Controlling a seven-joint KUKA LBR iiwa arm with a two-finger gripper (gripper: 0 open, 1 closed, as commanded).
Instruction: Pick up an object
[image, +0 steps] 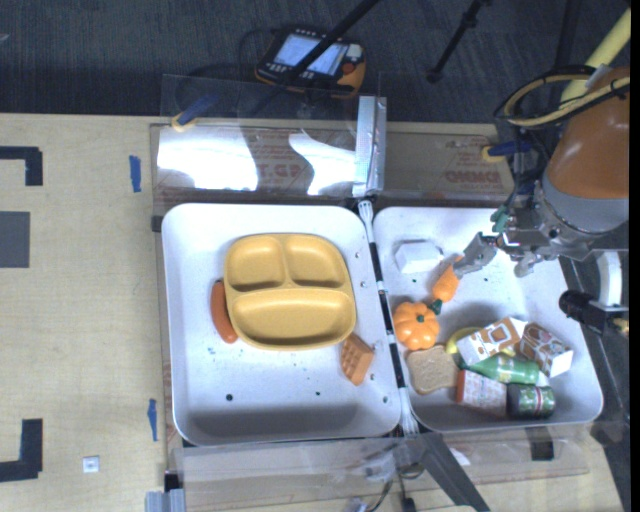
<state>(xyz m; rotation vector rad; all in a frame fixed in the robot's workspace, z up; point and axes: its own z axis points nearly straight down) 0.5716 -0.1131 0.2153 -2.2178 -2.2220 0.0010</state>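
Bottle (505, 372) lies low in the right bin (585, 400); carrot (446, 284) just beside the gripper's (488, 250) open, empty jaws.

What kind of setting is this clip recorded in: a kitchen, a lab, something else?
Most likely a robotics lab bench set up for grasping trials: two white bins side by side hold toy food such as a small pumpkin, and a teach pendant lies behind them.

Just left of my claw (505, 243) I see a carrot (446, 282) and a pumpkin (416, 324) blocking the way. Below it, cartons (515, 345) and a bottle (500, 370) crowd the bin floor; bare white floor lies directly beneath.
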